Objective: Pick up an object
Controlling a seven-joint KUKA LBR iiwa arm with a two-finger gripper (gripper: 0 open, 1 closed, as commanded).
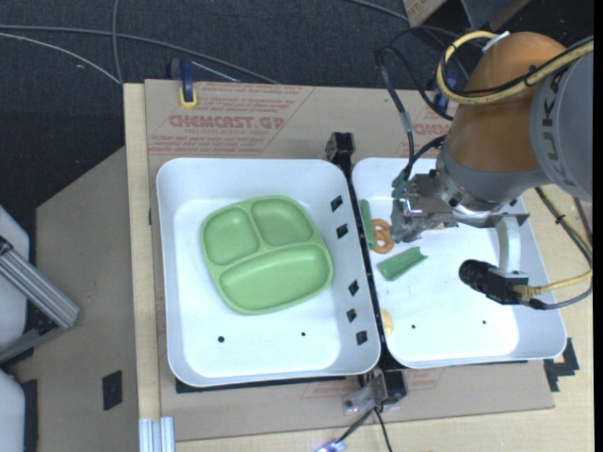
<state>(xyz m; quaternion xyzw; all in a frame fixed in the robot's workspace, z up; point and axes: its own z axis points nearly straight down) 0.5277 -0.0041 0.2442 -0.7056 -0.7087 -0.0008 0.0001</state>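
My jaws (407,217) hang over the right bin (471,342), state unclear, beside a flat green wedge (402,264) and orange ring (381,237).

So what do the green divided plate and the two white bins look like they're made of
The green divided plate looks like molded plastic with a matte finish: one even color, soft rounded compartment ridges, no sharp glare. The left white bin and right white bin look like thin formed plastic, smooth and slightly glossy, with rounded corners and rolled rims. Plastic is likely, though not certain.
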